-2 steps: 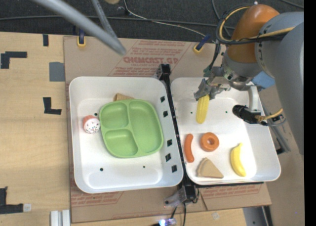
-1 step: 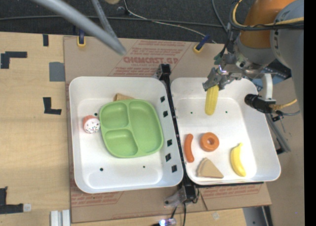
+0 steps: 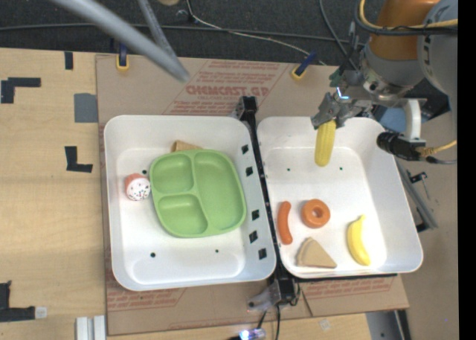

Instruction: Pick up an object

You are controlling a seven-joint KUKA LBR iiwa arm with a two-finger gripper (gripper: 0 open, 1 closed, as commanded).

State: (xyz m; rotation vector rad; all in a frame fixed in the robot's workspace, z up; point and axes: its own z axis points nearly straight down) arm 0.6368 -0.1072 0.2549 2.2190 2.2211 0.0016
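- The gripper (image 3: 332,117) is hanging over the back part of the right bin (image 3: 387,182), and its fingers are pinching the top end of a yellow corn cob (image 3: 324,144).
- The corn cob is hanging below the fingers, seemingly lifted off the bin floor, though the slanted view is not making the gap certain.
- Judging from this, the pick is looking mostly done: the grasp is in place and the cob is appearing raised; what is left is carrying it clear and showing that the grip is holding.
- The cob's long axis is running nearly straight up and down in the camera view, top end between the fingers, free end pointing down toward the front of the right bin, tilting only slightly.
- Relative to the corn cob, the orange ring (image 3: 316,213) is lying in front of it, well apart, on the bin floor.
- The red sausage (image 3: 285,223) is lying just beside the ring, on the side toward the left bin (image 3: 119,204).
- The tan wedge (image 3: 316,254) is sitting further forward of the cob, near the front wall.
- The banana (image 3: 358,239) is lying forward of the cob too, toward the arm's side.
- The green tray (image 3: 198,192) is resting in the left bin, far from the cob, with a small speckled ball (image 3: 137,189) beside it.
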